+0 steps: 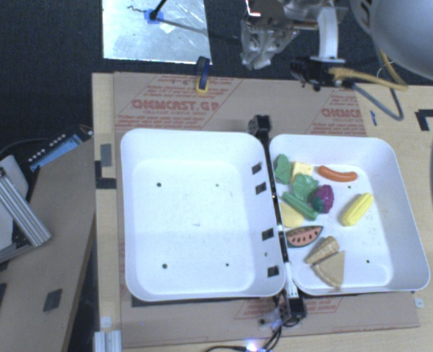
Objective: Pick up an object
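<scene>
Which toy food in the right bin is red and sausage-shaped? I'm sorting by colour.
The hot dog, lying near the right bin's far edge, above the yellow corn. It is the one long, orange-red piece.

Two bins side by side — toy food (315, 215) clustered in the right bin (393, 196), against its left wall.

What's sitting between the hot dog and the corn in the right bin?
Nothing: in the camera view the hot dog and corn are apart, with bare white bin floor between them.
</scene>
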### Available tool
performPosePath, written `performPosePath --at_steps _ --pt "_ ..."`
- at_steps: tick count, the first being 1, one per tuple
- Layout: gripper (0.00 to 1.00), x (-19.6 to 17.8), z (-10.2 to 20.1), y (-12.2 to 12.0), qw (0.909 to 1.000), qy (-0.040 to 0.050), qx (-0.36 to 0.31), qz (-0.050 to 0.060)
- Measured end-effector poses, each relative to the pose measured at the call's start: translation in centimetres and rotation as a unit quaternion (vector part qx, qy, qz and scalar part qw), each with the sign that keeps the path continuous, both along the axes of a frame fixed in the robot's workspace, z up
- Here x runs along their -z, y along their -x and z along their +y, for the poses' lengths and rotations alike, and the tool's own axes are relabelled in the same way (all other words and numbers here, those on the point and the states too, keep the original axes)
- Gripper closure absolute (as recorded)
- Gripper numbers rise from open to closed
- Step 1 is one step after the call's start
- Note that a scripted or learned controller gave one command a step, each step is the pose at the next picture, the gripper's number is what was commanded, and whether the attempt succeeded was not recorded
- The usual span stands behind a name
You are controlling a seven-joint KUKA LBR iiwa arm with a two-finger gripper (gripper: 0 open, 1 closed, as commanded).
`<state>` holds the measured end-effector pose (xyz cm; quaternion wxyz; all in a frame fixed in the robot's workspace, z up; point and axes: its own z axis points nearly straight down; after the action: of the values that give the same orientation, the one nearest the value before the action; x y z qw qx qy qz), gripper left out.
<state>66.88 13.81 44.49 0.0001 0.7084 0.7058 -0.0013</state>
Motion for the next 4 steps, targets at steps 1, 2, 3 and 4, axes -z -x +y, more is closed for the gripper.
performPosePath --at_steps 1,2,3,4 --pt "1.00 1.0 -3.9 0.0 1.0000 -0.0006 -0.001 -0.001" --pt "1.00 0.5 -4.8 0.0 1.0000 -0.0012 -0.002 -0.002" --pt "1.00 -0.8 -3.3 0.0 1.0000 -0.0014 -0.004 -0.002" --pt "1.00 -1.3 -3.4 0.0 1.0000 -0.0011 -0.004 -0.002"
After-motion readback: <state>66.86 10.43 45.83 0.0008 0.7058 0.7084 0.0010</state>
